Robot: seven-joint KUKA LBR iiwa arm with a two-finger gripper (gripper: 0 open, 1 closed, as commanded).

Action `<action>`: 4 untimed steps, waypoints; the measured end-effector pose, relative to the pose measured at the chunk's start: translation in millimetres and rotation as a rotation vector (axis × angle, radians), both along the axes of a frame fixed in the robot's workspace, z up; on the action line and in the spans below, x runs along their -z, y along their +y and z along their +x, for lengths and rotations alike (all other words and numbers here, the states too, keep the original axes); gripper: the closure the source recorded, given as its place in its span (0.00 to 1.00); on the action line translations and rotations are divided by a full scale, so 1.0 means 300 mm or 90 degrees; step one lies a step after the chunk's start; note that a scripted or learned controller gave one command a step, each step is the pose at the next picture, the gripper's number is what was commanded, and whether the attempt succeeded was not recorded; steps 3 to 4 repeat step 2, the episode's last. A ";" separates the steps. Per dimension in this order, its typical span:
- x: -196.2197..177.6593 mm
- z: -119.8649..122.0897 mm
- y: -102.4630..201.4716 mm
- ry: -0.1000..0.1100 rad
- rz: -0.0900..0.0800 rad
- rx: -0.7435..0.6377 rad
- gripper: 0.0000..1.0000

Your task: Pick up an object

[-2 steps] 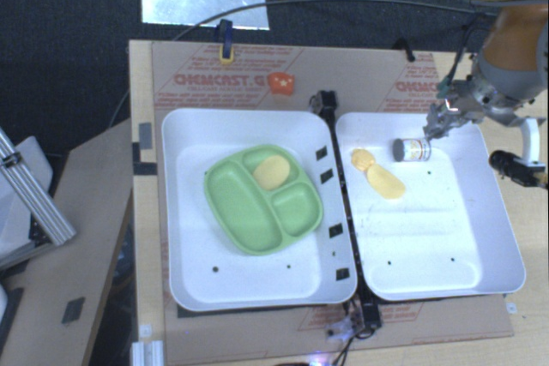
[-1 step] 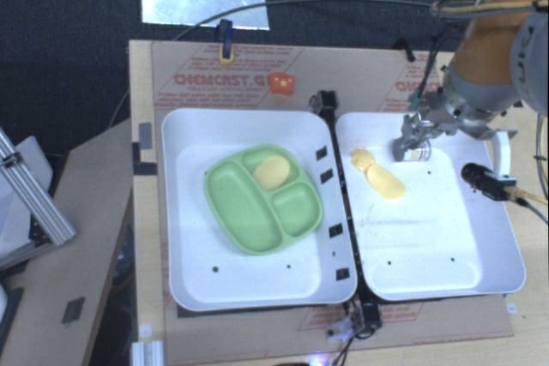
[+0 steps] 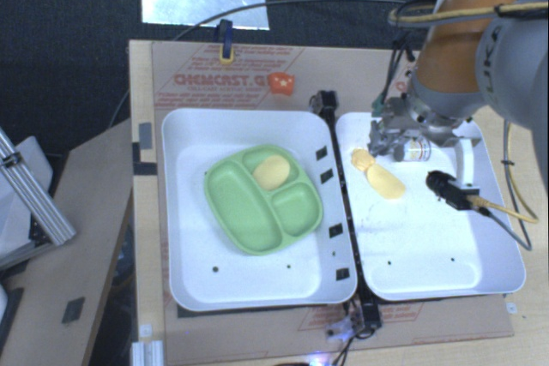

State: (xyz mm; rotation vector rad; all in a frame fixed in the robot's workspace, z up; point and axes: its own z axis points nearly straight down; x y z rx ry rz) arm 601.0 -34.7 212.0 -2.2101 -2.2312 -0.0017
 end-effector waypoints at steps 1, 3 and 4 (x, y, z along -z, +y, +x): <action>0.010 -0.070 0.193 0.001 0.000 0.000 1.00; 0.022 -0.136 0.371 0.001 0.000 0.000 1.00; 0.022 -0.136 0.371 0.001 0.000 0.000 1.00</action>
